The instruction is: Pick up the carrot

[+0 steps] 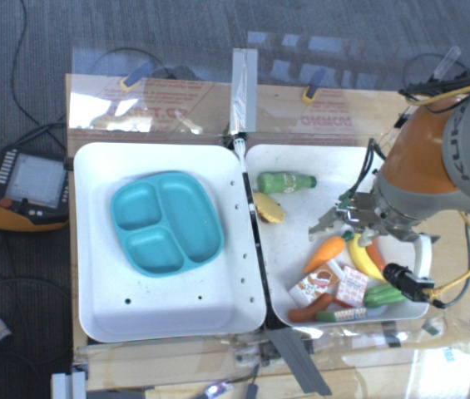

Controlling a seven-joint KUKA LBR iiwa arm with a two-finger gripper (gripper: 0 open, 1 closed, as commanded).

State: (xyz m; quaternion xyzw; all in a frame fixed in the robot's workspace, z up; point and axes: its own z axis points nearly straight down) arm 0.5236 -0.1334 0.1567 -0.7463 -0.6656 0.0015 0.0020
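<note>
You get a bright, even picture; light shines off the clear sheet (176,106) up top, shadows are soft, edges slightly blurry.

Tool (353,219) fingers' state unclear above carrot (324,253)

Red printing runs across the cardboard sheet (168,106) at the back of the bench (368,115), seen reversed and too blurred to read. Two small printed cartons (316,285) and (352,287) in the right bin (301,214) carry illegible red-and-white markings.
</note>
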